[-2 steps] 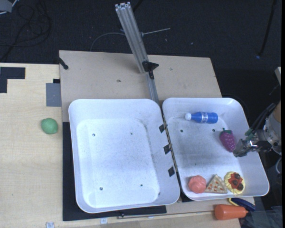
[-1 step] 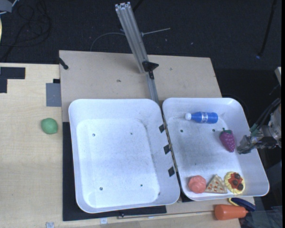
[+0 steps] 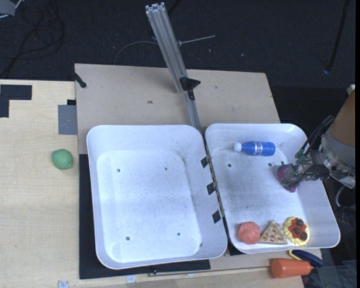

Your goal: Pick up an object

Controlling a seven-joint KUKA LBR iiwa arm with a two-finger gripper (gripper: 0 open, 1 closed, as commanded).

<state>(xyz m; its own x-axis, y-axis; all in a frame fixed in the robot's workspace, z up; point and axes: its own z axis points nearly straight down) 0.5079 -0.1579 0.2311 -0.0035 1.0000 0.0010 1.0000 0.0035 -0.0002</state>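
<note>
1. Two white bins sit side by side on the worktop (image 3: 138,95). The left bin (image 3: 145,197) is at about 7 o'clock in the view. The right bin (image 3: 252,191) is at about 4 o'clock.
2. The robot arm (image 3: 343,138) comes in from 3 o'clock. It is grey with an orange part near the edge of the view.
3. The gripper (image 3: 291,176) hangs over the right bin, near that bin's 3 o'clock side.
4. A small purple thing (image 3: 285,173) is right at the tip of the gripper. It is dark and blurry there, so I cannot tell if the jaws are spread or pinching it.
5. A blue bottle (image 3: 255,148) lies on its side at 12 o'clock in the right bin. Its white cap points to 9 o'clock.
6. Three toys lie in a row at 6 o'clock in the right bin. There is a red ball (image 3: 249,232), then a pizza slice (image 3: 273,234), then a yellow toy with red and black spots (image 3: 296,230).
7. An orange toy (image 3: 290,267) lies on the worktop just outside the right bin, at 5 o'clock in the view.
8. A green ball (image 3: 62,159) sits on the pale wood at 9 o'clock, well apart from the bins.
9. A metal bar (image 3: 168,44) leans up at 12 o'clock, behind the bins.
</note>
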